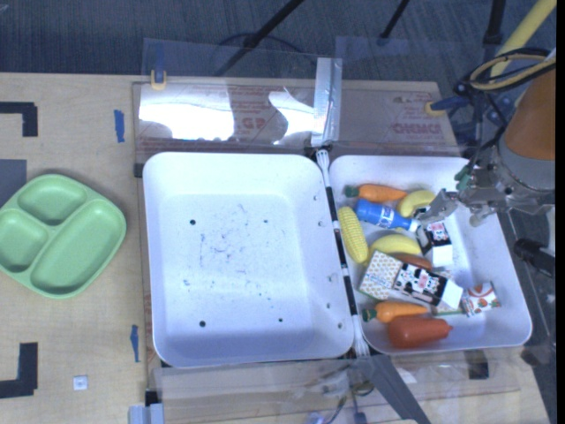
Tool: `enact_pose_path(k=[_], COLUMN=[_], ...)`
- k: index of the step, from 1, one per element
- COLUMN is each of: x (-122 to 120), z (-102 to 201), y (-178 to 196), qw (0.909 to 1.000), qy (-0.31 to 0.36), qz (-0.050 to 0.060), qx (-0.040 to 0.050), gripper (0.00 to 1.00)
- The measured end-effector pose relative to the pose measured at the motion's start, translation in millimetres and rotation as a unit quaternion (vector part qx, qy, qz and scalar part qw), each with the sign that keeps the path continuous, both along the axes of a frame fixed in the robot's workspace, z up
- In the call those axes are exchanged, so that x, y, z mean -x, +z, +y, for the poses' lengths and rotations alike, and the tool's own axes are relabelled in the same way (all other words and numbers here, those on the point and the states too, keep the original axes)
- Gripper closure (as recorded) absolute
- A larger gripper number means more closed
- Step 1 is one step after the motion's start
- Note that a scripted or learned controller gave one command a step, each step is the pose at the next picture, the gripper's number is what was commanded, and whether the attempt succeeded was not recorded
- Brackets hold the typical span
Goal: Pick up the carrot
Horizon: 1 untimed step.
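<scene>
Two carrots lie in the right bin (516,321). One carrot (382,193) sits near the back wall, its green end pointing left. The other carrot (399,310) lies near the front, just above a red sausage-shaped item (418,329). My gripper (461,207) hangs over the bin's back right part, above a small black-and-white packet (435,237). Its fingers stand apart with nothing between them, so it is open. It is to the right of the back carrot and well behind the front one.
The right bin also holds a corn cob (352,233), a blue bottle (386,215), a banana (415,201), a patterned box (381,274), a printed box (419,283) and a small carton (479,299). The left bin (238,254) adjoins it. A green divided plate (57,234) sits far left.
</scene>
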<state>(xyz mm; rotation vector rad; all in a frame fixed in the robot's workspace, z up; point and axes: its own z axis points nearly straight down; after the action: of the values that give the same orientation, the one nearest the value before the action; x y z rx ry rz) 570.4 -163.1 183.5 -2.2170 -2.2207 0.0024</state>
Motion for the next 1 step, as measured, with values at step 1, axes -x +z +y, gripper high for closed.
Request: enact_pose_path(k=[1], x=[-52.5], z=[3.3], y=[-7.8], qw=[0.9985], qy=[0.055], qz=[-0.002], qx=[0.0012], gripper=[0.0])
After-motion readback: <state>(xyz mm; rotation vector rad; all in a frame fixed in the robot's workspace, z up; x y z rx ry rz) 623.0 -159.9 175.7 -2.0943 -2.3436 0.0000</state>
